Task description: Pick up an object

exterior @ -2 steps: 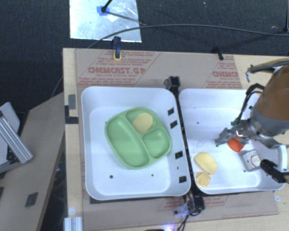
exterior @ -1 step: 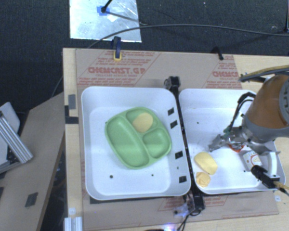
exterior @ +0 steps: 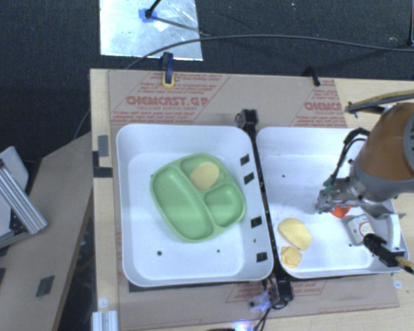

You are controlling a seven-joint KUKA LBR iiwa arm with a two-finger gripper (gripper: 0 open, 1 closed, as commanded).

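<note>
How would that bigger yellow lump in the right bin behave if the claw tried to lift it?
The yellow lump looks smooth and rounded, so it might roll or slip from a pinch. It seems small and probably light. It lies close to a smaller yellow piece, which a push could nudge.

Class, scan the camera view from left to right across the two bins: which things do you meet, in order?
Green divided plate → yellow piece on the plate → large yellow piece in the right bin → gripper → orange-banded arm.
</note>
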